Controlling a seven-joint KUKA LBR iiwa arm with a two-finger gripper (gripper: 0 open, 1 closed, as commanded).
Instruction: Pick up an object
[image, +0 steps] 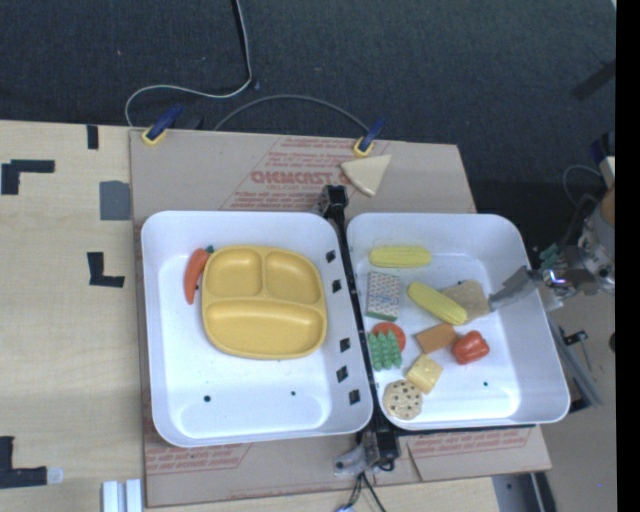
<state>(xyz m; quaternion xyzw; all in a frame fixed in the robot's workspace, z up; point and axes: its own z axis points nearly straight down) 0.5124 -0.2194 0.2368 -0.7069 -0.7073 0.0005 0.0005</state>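
Nearest the camera, in the right bin (500, 405), a cookie (403, 399) is lying beside a pale cheese cube (425, 374), with a broccoli piece (384, 349), a tomato slice (390, 331), an orange block (434, 337) and a red pepper (470, 347) sitting just behind them. Farther back, two corn cobs (436, 301) are resting (one lying at a slant). The tool (512, 284) is hovering at the bin's right rim; its grip cannot be told. The left bin (170, 400) is carrying a yellow tray (264, 301) and a carrot (194, 273).

The end effector (510, 287) reaches in low from the right, its grey wrist (590, 265) behind it.
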